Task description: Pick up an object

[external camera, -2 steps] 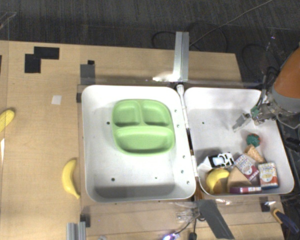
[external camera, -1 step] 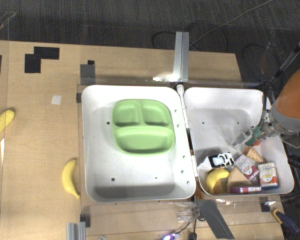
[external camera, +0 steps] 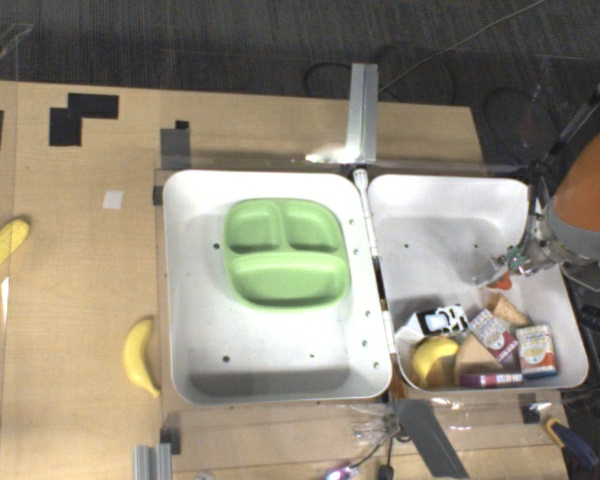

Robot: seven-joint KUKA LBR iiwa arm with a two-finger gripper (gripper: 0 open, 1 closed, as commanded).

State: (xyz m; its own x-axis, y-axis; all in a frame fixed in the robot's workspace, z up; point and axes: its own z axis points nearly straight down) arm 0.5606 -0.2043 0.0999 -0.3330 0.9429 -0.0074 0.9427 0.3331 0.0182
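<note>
My gripper (external camera: 508, 265) hangs low over the right side of the right bin (external camera: 430, 208), just above the pile of objects at the bin's front. In that pile lie a black-and-white item (external camera: 442, 320), a yellow fruit (external camera: 435, 360), a tan wedge (external camera: 476, 352), a red packet (external camera: 492, 332), a small red-and-white carton (external camera: 535, 350) and a brown piece (external camera: 509, 311) right under the gripper. Nothing can be seen held in the gripper. The orange band of the arm (external camera: 592, 190) sits at the right edge.
A green divided plate (external camera: 285, 251) lies in the left bin (external camera: 195, 298). Outside the bins, a banana (external camera: 140, 356) and a corn cob (external camera: 2, 248) rest on the wooden bench at the left. A metal post (external camera: 363, 113) stands behind the bins.
</note>
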